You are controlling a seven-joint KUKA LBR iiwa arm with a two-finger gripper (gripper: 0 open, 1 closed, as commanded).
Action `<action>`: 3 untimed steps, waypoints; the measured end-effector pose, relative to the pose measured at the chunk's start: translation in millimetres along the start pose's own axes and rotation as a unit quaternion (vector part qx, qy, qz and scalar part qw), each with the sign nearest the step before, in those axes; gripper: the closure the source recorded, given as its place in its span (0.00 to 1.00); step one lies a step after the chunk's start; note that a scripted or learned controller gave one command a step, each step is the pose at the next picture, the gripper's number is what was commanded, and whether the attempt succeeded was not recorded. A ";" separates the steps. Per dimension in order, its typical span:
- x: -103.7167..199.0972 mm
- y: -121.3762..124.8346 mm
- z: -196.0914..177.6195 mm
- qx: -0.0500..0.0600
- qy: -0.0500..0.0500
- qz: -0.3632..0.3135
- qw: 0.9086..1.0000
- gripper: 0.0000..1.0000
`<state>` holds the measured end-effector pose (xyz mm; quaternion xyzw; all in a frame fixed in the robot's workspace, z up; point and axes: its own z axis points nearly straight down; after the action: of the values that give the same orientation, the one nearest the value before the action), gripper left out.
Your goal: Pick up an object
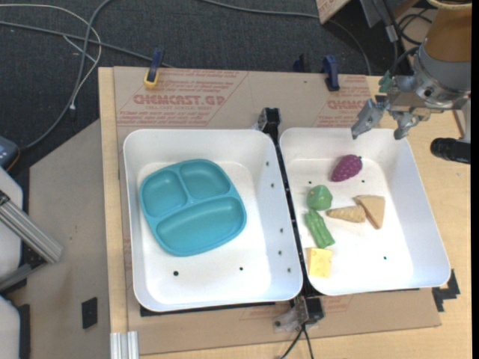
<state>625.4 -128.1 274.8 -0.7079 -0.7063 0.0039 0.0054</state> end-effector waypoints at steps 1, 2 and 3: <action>0.2 1.8 -7.1 -0.006 -0.001 -0.001 1.000 0.00; 3.1 1.0 35.2 -0.004 0.000 -0.001 1.000 0.00; 3.4 -1.7 94.9 -0.005 -0.001 -0.001 1.000 0.00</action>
<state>622.5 -124.5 180.0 -0.7073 -0.7069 0.0006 0.0014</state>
